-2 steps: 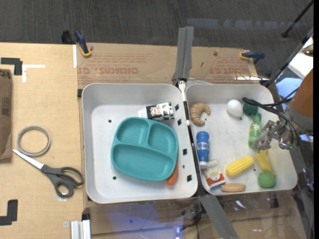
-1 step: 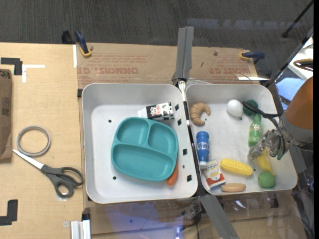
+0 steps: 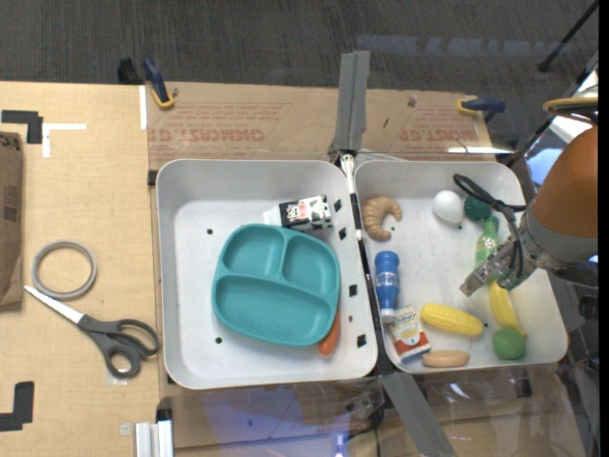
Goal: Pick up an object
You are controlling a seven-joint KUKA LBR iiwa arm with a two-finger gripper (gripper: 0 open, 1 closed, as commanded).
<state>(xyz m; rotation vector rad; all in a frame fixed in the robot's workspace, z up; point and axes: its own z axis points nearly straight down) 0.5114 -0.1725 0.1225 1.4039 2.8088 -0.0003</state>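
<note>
- Objects for picking lie mostly in the right bin [image 3: 447, 174]: a brown croissant [image 3: 383, 215] near its far left, a white ball [image 3: 447, 206] further right, and a blue bottle [image 3: 386, 281] lying lengthwise along the left wall.
- Nearer the front of that bin sit a small carton [image 3: 407, 332] with red and white print, a corn cob [image 3: 451, 320], a tan sausage-like piece [image 3: 445, 358], a green ball [image 3: 509, 345] and a yellow banana [image 3: 502, 305].
- A green item [image 3: 487, 239] lies by the right wall, partly behind the arm [image 3: 569, 198]; what it is stays unclear.
- The gripper [image 3: 487, 279] hangs low over the right side of this bin, just beside the banana's upper end; whether it is clenched or released cannot be told, and nothing is plainly seen in its grasp.
- The left bin [image 3: 181, 255] holds a teal divided plate [image 3: 277, 285], a small black-and-white box [image 3: 305, 212] touching the plate's far edge, and an orange carrot [image 3: 329, 337] poking out from beneath the plate's front right corner.
- On the bench to the left lie scissors [image 3: 100, 331] and a tape roll [image 3: 64, 268].
</note>
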